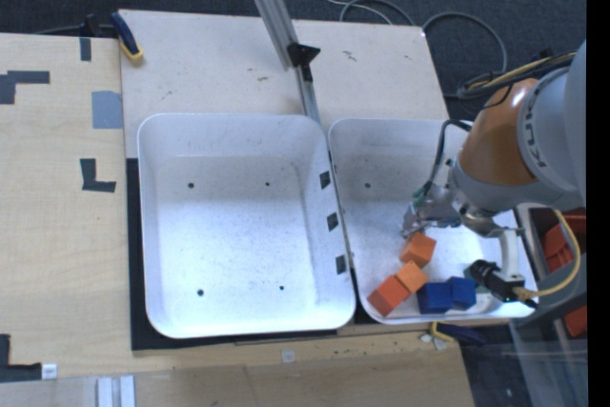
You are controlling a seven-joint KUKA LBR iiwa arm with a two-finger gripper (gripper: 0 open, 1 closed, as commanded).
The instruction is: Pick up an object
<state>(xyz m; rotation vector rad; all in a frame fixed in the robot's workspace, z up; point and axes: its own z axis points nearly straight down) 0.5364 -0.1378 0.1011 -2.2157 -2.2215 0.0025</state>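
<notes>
My gripper [416,222] reaches down into the right bin [372,157], just above an orange block [417,250]. Its tip nearly touches that block's upper edge. Two more orange blocks [398,287] lie lower left of it, near the bin's front wall. A blue block [445,295] sits beside them at the front right. Nothing shows between the fingers.
The left bin [238,224] stands beside the right one, sharing a divider wall with black clips [332,220]. A metal rail [272,0] slants in from the top. The arm's grey and orange body [510,143] covers the right bin's right side. Cables lie behind the bins.
</notes>
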